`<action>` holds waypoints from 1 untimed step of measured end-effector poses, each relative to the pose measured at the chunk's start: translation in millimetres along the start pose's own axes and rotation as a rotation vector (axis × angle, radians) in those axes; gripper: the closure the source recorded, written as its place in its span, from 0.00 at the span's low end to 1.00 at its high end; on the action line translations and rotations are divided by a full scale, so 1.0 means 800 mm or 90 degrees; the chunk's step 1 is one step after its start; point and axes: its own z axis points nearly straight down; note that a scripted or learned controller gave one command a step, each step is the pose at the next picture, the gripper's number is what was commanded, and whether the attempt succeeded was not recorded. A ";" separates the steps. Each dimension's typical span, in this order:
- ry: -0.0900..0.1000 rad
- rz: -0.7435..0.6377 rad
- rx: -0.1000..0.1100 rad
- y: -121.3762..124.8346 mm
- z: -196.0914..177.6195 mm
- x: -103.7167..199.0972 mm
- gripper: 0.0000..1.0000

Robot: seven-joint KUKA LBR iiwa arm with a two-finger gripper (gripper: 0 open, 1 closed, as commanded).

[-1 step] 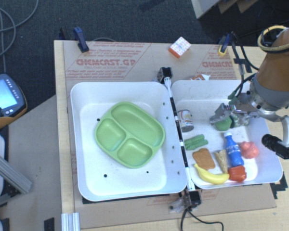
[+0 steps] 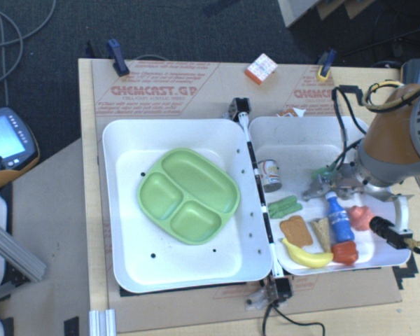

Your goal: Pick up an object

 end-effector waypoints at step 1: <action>-0.001 -0.002 -0.006 0.003 -0.022 0.004 1.00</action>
